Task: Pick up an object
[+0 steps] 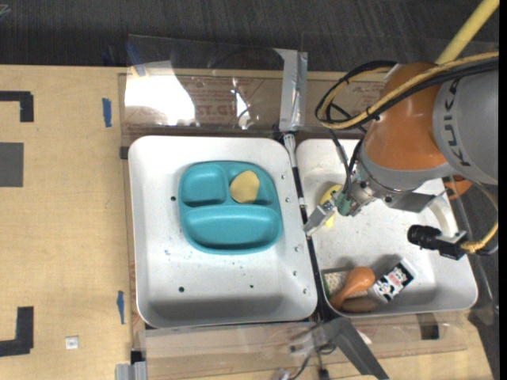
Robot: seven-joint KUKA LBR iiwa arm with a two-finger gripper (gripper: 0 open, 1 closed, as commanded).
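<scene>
Reaching into the right bin, our gripper hangs low by the divider, just beside a yellow object, likely our target; whether it is released or clenched we cannot tell. An orange piece and a black-and-white box lie near the front wall. The left bin holds a teal tray with a yellow lump, on a cardboard-covered bench above dark carpet.

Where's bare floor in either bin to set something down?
Left bin: the bare strip in front of the teal tray, and the margin to its left. Right bin: the middle patch between the pincer and the orange object. The front edge beside the black-and-white packet is crowded.
</scene>
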